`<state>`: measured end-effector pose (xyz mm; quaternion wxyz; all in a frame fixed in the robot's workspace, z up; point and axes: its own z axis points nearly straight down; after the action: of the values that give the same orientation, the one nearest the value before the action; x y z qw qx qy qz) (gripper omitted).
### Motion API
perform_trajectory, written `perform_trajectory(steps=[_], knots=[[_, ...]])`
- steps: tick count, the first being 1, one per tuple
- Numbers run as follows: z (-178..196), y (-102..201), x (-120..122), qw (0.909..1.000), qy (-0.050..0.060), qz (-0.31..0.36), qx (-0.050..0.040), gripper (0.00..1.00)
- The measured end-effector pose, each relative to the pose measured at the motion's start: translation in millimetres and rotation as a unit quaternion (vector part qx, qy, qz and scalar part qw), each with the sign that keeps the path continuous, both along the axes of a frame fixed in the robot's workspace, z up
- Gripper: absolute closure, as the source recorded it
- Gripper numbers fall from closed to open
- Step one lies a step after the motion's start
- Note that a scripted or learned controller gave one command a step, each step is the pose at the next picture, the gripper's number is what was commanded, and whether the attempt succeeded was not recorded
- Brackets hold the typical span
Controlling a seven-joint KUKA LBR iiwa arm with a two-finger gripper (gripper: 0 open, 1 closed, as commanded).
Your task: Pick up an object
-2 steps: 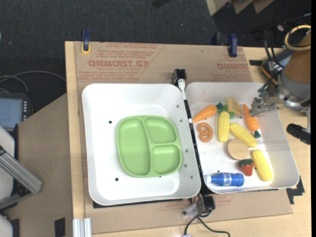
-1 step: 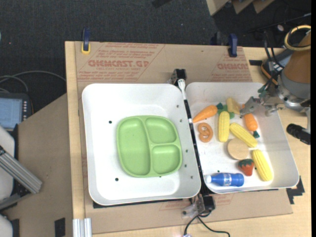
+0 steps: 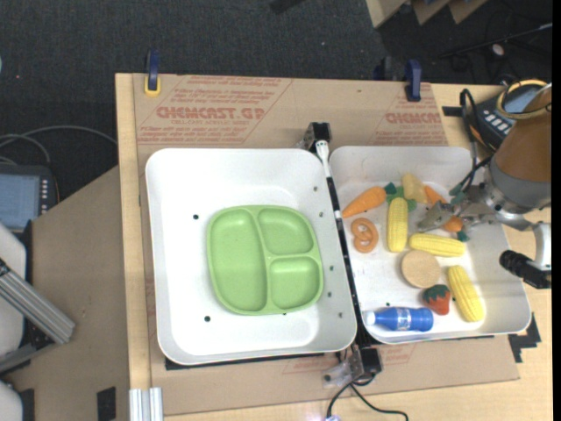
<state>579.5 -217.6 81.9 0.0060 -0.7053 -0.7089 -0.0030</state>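
The desk [image 3: 263, 103] fills the middle of the frame, its brown top printed with red lettering along the upper part, and it carries two shallow white bins side by side. The left bin [image 3: 175, 191] holds a light green divided plate [image 3: 263, 259] with three compartments, lying flat near the bin's centre. The right bin [image 3: 377, 279] holds the loose play food. A carrot [image 3: 364, 202] lies tilted at its upper left, and below it sits a small orange pretzel [image 3: 363, 234]. Just right of the pretzel an ear of corn [image 3: 398, 224] stands nearly upright in the frame, with a small yellow piece [image 3: 412, 188] above it. A second ear of corn [image 3: 437, 246] lies almost level toward the right, a round tan cookie [image 3: 421, 269] rests just beneath it, and a third ear of corn [image 3: 465, 292] slants down toward the lower right. A strawberry [image 3: 437, 298] sits between the cookie and that third ear, touching or nearly touching both. A blue bottle [image 3: 401, 319] lies on its side along the bin's lower edge. The arm [image 3: 526, 160] enters from the right edge of the frame, and its tool [image 3: 449, 213] hangs low over the upper right part of the right bin, above a cluster of small orange pieces [image 3: 452, 225]. How wide the tool stands cannot be told, as it blurs into the clutter beneath it.
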Motion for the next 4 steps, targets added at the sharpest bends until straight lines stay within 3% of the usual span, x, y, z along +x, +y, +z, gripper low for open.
perform_trajectory(steps=[1, 2, 3, 4], knots=[[0.3, 108.4, -18.9, 1.0000, -0.002, -0.003, -0.0065, 0.00], [0.5, 62.0, 45.1, 1.0000, -0.003, -0.003, -0.0081, 0.00], [8.5, 94.4, 59.3, 0.9999, 0.007, -0.007, -0.0103, 0.00], [208.1, 24.5, 65.3, 0.9999, -0.010, -0.005, -0.0112, 0.00]])
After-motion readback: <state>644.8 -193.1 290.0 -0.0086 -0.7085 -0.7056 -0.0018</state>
